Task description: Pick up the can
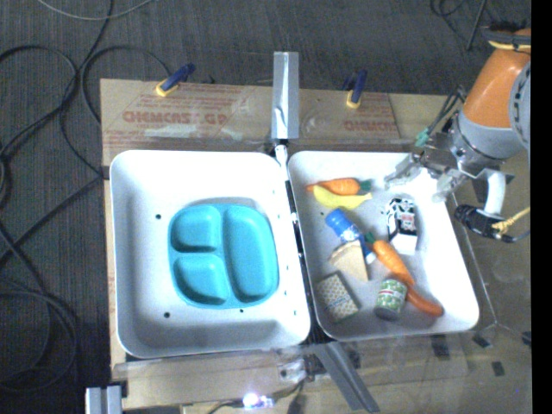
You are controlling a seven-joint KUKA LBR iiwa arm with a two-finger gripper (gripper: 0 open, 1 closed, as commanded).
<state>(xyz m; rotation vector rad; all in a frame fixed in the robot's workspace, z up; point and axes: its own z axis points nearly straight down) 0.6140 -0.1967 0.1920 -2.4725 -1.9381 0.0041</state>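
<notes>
Broad cardboard-topped counter (216,115) underneath, pinned by clamps (175,79) at its far edge, presumably to stop the sheet sliding.

On it, two white bins side by side, rims touching: left bin (138,231) and right bin (461,291), shallow enough for reaching in from above.

In the left bin, a blue divided tray (226,253), lying flat near the middle.

At the upper right, the grey and orange arm (496,93), leaning over the far right corner of the right bin.

Below it, the gripper (429,172), hovering above that far corner with nothing visibly held; apart or together, impossible to tell from this angle.

Crowded into the right bin: a carrot (341,185) touching a banana (341,198) at the far side, a blue-capped bottle (345,227), a black-and-white carton (403,222), a second carrot (398,270) and a patterned box (336,296).

Smallest and wanted: the can (391,297), near the bin's front wall, just beside the second carrot, well apart from the gripper. Probably a tight grasp, given that neighbour.
</notes>
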